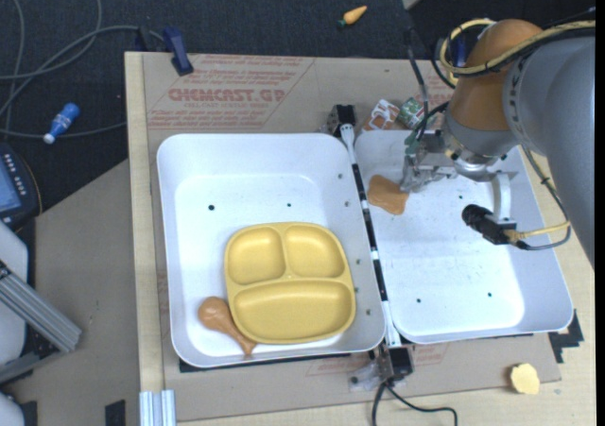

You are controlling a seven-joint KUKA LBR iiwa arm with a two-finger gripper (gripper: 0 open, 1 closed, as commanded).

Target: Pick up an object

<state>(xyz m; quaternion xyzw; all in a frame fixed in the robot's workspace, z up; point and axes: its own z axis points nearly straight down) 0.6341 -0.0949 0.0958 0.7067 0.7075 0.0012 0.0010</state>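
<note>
A flat tan-brown piece (386, 195), shaped like a bit of toast, lies in the right bin (454, 301). It sits near that bin's 10 o'clock edge, close against the wall shared with the other bin. The gripper (414, 174) is at the piece's 2 o'clock side, just beside it and perhaps touching. The jaws are too small and shadowed to tell whether they are spread, pressed together, or pinching the piece. The arm (558, 103) comes in from 2 o'clock, with its orange band (487, 84) above the wrist.

The left bin (246, 169) holds a yellow plate (284, 282) with three compartments, lying in the bin's lower half. A tan toy drumstick (222, 318) lies at the plate's 8 o'clock, touching its rim, thick end to the left.

Both bins rest on a bench (236, 93) covered by a brown sheet with red lettering. At the right bin's 11 o'clock, outside it, lie some crumpled wrappers (399, 113), and a black clip (341, 118) sits where the bins meet. A blue clamp (176, 51) grips the bench's 11 o'clock corner, and a yellow lump (524, 378) lies near its 5 o'clock corner.

On the dark floor, a blue bottle (62, 120) lies at 9 o'clock and an orange bit (354, 14) at 12 o'clock.
</note>
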